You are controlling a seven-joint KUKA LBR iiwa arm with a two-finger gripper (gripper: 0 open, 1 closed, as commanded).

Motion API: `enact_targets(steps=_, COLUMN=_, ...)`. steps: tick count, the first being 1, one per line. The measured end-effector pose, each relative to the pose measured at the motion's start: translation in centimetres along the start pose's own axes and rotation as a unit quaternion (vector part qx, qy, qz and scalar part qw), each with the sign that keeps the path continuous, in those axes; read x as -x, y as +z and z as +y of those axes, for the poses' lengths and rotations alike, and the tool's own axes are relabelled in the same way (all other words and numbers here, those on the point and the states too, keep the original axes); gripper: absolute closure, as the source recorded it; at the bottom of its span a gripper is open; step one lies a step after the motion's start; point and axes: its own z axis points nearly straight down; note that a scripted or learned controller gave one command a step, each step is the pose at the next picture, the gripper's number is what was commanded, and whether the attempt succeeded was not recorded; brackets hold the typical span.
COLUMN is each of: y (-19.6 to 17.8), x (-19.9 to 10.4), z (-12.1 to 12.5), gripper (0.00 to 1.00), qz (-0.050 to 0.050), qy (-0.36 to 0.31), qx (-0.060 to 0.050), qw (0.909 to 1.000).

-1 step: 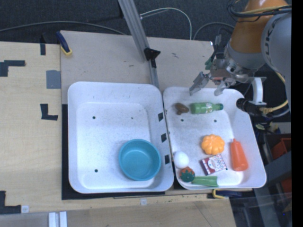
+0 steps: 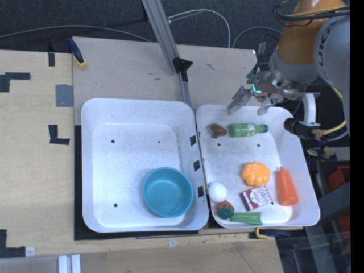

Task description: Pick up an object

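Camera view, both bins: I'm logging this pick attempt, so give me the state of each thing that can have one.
gripper: open, holding nothing, above the right bin's far edge
green bottle: lying on its side, right bin
orange bottle: lying flat, right bin
blue bowl: upright, left bin
orange pumpkin: resting in right bin
white egg: resting against right bin's left wall
red-and-white packet: lying flat
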Motion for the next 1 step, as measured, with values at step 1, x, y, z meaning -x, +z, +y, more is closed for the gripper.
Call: enact_targets(steps=1, y=4.55, x=0.27, z=-0.6, gripper=0.0, qz=-0.001, qy=0.001, qx=-0.003, qw=1.0)
